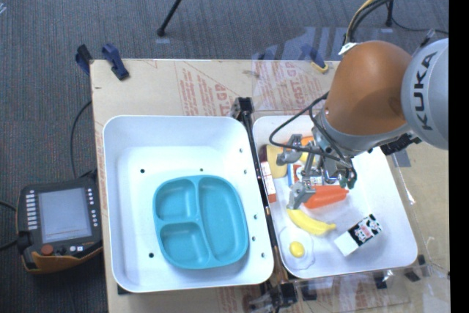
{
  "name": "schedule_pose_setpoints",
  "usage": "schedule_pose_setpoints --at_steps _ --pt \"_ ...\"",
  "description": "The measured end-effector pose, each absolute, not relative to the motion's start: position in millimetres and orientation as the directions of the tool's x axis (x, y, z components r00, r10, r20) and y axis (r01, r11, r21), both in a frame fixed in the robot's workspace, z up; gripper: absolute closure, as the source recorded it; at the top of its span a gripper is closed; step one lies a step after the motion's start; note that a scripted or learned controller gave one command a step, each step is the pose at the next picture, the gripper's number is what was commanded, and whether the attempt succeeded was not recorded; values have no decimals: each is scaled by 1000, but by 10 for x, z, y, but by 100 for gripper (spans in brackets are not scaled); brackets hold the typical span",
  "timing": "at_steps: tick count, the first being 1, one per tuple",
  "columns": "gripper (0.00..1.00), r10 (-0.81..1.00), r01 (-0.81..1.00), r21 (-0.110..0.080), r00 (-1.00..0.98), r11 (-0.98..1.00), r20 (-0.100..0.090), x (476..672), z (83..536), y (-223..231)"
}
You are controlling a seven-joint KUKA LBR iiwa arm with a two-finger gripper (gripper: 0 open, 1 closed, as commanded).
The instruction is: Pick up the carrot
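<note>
Two glossy white bins (124,157) on a cardboard-topped table (183,88); left bin holds a smooth teal three-section plate (199,221). Right bin: tapered orange carrot (327,196), curved yellow banana (311,223), boxy cow-print carton (357,234). Metal hand (306,190) at carrot's left end; grip cannot be told.

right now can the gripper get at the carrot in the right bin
Probably yes. The gripper sits right at the carrot's left end, nothing lies on top of it, and the banana lies just below, apart.
</note>
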State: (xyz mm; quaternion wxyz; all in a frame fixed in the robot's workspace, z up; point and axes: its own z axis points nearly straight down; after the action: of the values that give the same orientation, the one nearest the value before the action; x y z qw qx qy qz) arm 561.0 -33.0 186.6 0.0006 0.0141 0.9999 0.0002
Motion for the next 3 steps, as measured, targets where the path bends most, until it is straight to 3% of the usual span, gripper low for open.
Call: schedule_pose_setpoints --at_steps 1,2,3 --pt "0 157 157 0 -988 988 4 5147 1480 -860" --pt "0 429 429 1 -903 903 1 5592 1141 -1346" --pt "0 615 615 2 -789 789 0 6338 875 -1159"
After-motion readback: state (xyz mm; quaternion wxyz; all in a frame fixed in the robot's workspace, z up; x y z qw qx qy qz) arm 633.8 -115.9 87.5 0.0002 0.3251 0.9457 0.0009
